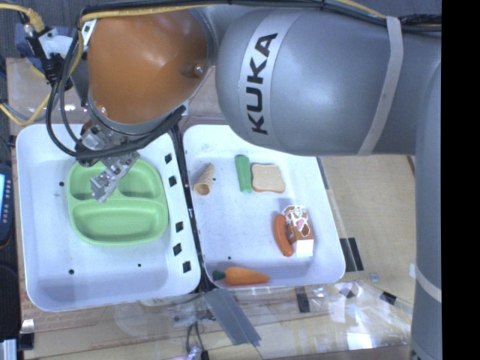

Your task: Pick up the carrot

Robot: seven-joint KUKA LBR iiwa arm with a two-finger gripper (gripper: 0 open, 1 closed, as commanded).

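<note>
The carrot (244, 277), orange with a small green top, lies along the front edge of the right bin (322, 216). My gripper (105, 184) hangs over the left bin (37, 223), above the back left part of a green divided plate (120, 208). Its metal fingers point down and to the left, close together, with nothing seen between them. The gripper is far from the carrot, a full bin width to the left of it.
The right bin also holds a tan cone-shaped piece (203, 178), a green stick (243, 172), a bread slice (268, 178), a red sausage (283, 235) and a small printed carton (299, 226). The arm's big grey and orange body (300, 66) covers the back of both bins.
</note>
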